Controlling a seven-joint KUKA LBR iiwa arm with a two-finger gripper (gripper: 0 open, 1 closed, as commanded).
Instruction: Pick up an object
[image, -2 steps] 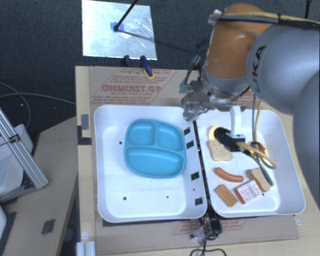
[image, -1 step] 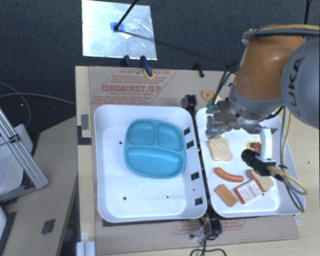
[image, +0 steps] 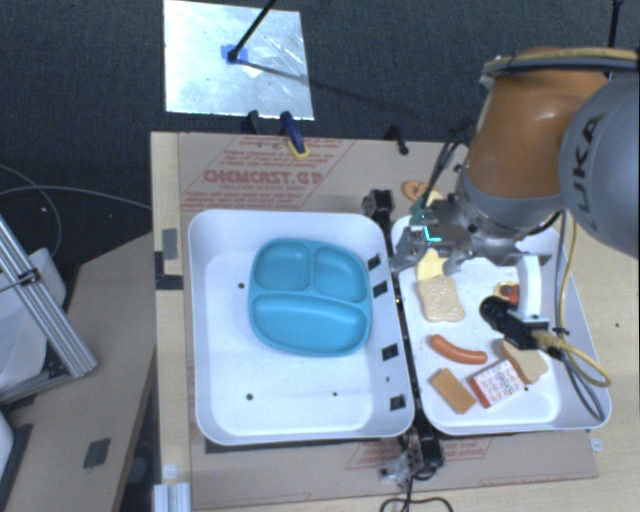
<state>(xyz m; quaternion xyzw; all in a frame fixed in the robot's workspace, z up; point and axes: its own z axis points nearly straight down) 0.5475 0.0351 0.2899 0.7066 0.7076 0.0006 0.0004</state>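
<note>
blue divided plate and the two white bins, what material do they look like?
Blue divided plate: likely molded plastic, matte to satin, uniform color with soft rounded compartment ridges. Left bin and right bin: probably thin formed plastic, smooth semi-gloss white with rounded corners and rolled rims; coated metal can't be excluded.

We see 2 bins side by side: a plate lies in the left bin. In the right bin, bread lies behind a sausage, with a cracker nearest us.

Even, soft overhead light; glare on the foil sheet; image slightly grainy and soft.
</note>
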